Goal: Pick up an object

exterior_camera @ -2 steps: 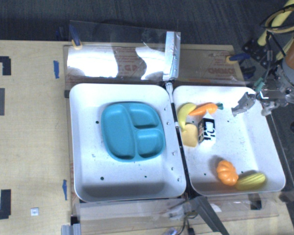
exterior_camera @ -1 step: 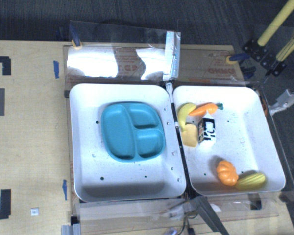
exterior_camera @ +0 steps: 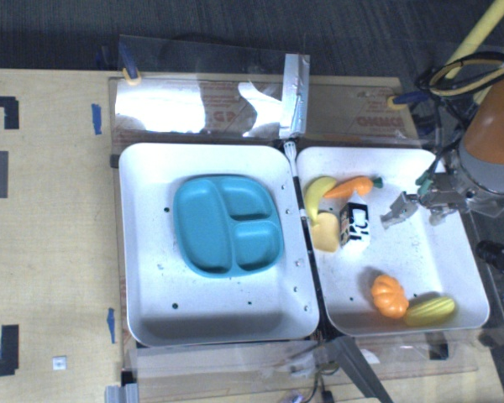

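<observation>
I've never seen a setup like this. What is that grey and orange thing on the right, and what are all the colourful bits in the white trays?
One camera looks down at a slant on a bench with two shallow white bins. The grey and orange thing is a robot arm; its end effector hangs over the right bin, with nothing visibly in it. That bin holds toy food: a carrot lying across a banana, a yellow piece, a black-and-white item, a small orange pumpkin and a yellow-green piece. The left bin holds a blue divided plate.
</observation>
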You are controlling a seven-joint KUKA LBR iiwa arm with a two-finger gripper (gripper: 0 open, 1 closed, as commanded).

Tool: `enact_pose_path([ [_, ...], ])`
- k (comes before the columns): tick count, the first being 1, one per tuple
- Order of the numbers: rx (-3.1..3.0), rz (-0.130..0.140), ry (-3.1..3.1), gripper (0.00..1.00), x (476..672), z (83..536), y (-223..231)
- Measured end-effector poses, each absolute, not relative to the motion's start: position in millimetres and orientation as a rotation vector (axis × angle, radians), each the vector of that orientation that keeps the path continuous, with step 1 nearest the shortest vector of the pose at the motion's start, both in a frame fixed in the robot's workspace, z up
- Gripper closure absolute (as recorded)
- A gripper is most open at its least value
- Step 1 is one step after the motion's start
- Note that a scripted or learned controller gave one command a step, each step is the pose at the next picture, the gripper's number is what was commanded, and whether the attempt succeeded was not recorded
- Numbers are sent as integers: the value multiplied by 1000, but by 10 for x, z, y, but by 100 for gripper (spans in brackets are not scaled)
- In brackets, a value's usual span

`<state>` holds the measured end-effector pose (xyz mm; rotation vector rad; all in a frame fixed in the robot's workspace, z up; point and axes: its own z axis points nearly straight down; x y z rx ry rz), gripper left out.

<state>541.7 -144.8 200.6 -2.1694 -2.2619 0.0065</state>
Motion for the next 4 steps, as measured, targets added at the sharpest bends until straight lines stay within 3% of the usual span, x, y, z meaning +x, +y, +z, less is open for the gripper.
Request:
enact_pose_path([
  [1,-2065,-2,-2370,0,5574,1024,-1055],
  [2,-2064,-1,-2369,0,5569,1014,-1054],
  [3,-2065,-3,-2371,100,5577,1113,-1049],
  [4,-2168,-8,-2279,100,5799,2458,-544],
])
